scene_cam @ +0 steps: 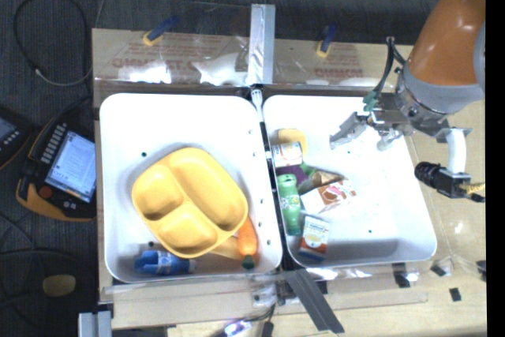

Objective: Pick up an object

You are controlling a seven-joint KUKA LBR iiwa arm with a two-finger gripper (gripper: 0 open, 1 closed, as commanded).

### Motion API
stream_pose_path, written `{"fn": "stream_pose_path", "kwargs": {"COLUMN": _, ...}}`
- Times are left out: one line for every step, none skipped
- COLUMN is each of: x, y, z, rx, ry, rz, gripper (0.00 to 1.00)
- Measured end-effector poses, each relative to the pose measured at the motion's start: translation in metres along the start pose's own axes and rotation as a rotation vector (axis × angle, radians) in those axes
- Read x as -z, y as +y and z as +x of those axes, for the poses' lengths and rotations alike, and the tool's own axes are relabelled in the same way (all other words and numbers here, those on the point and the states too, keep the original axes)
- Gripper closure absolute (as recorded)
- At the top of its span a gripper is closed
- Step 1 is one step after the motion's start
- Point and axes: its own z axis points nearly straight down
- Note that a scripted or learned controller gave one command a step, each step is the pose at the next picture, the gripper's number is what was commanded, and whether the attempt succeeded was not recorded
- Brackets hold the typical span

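My gripper (366, 136) hangs over the upper middle of the right bin (394, 209), its two grey fingers (345, 132) spread open with nothing between them. Left of and below it, along the bin's left side, lie a small figure with yellow hair (289, 149), a green bottle (288, 201), a brown and white packet (331, 192) and a small orange-topped carton (314, 234). The gripper stands apart from all of them.
The left bin (118, 138) holds a yellow divided plate (188, 200), an orange carrot (248, 240) and a blue object (162, 263) at its front. A metal divider (261, 35) runs between the bins. A black fitting (439, 177) sits beyond the right rim.
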Motion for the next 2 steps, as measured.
{"fn": "stream_pose_path", "kwargs": {"x": 0.002, "y": -0.039, "z": 0.026, "rx": 0.115, "ry": -0.001, "rz": -0.001, "gripper": 0.00}}
{"fn": "stream_pose_path", "kwargs": {"x": -0.128, "y": -0.045, "z": 0.006, "rx": 0.339, "ry": -0.001, "rz": -0.005, "gripper": 0.00}}
